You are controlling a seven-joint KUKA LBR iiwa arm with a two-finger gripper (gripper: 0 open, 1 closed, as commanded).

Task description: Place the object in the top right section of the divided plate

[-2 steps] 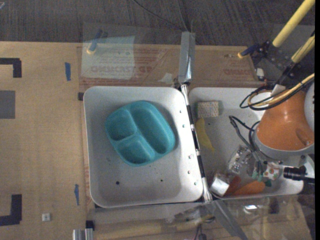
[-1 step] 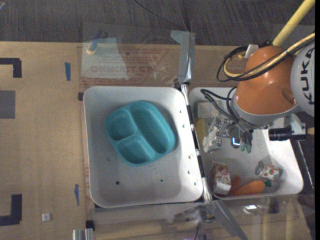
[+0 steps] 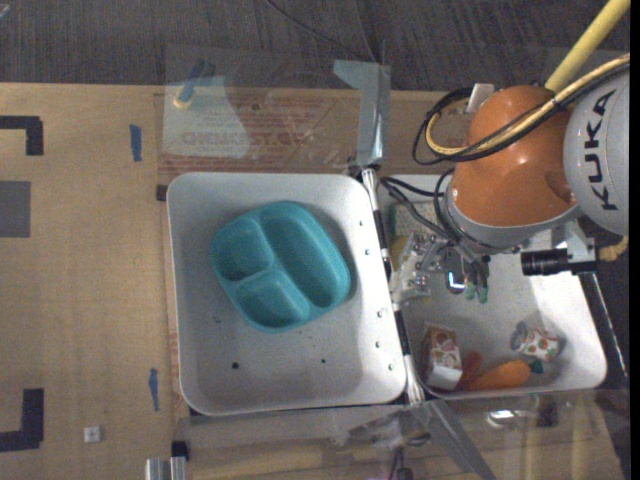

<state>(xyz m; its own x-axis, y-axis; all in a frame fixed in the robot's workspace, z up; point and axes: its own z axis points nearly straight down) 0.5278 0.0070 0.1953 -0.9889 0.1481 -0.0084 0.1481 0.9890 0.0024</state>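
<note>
Tan cardboard-covered bench [image 3: 80,268] under two white bins, dark carpet beyond the far edge.

Gripper [image 3: 452,276] low over the near-left part of the right bin [image 3: 565,293], tucked under the orange wrist. Spread or pressed together: impossible to tell from here. Nothing visibly caught in it, so best treated as not yet carrying anything.

Just below the gripper toward the picture's lower edge, a small printed box [image 3: 441,349]. Below and a little right of it, an orange carrot-like piece [image 3: 500,374]. Further right again, a patterned cup [image 3: 538,344]. Unclear which of these is the object meant; all of them loose in the right bin, none on the plate.

Left of the gripper, past the shared bin walls, the left bin [image 3: 200,358] with the teal divided plate [image 3: 280,265] lying at a slant, well apart from the gripper.

To do the pick well:
- Settle on one piece, likely the box as the nearest.
- Centre over it before descending, away from the bin wall on the left.
- Close only once astride it, then confirm the hold before travelling.
- Lift high enough to clear both bin walls.
- Allow for the plate's rotation when choosing the top right section.
</note>
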